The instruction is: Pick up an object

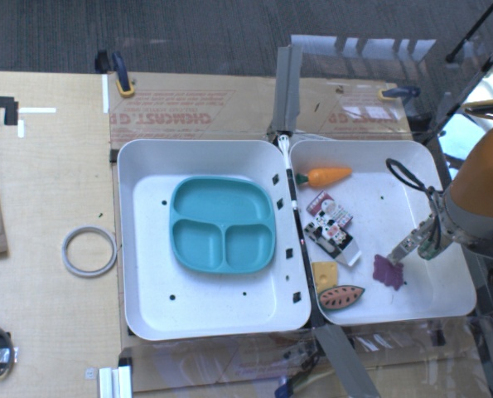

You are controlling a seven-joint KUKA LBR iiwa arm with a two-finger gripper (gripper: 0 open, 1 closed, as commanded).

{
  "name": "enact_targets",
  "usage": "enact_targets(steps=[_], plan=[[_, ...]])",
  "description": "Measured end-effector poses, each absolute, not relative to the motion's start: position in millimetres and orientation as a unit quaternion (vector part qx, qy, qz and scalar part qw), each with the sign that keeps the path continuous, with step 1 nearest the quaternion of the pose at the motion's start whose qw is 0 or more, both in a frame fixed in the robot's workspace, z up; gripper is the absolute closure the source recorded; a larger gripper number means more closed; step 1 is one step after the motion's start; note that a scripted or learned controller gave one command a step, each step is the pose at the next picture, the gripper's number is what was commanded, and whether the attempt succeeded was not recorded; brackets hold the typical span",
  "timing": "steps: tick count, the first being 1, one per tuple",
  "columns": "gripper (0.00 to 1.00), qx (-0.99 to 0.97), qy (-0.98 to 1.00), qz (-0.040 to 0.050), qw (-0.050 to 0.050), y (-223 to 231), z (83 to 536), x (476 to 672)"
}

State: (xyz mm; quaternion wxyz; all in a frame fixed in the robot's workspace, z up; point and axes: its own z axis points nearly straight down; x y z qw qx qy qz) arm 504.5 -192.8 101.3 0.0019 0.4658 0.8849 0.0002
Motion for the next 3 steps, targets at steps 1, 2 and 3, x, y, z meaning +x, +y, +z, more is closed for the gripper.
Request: enact_targets(steps=[1, 2, 3], plan=[[0.0, 0.466, 0.885, 0.0001, 0.002, -193, 101, 504.4], [0.0, 0.569, 0.822, -0.0004, 0.0, -164, 91, 548.3], [1.0, 0.568, 0.823, -0.0009, 0.001, -164, 100, 548.7]])
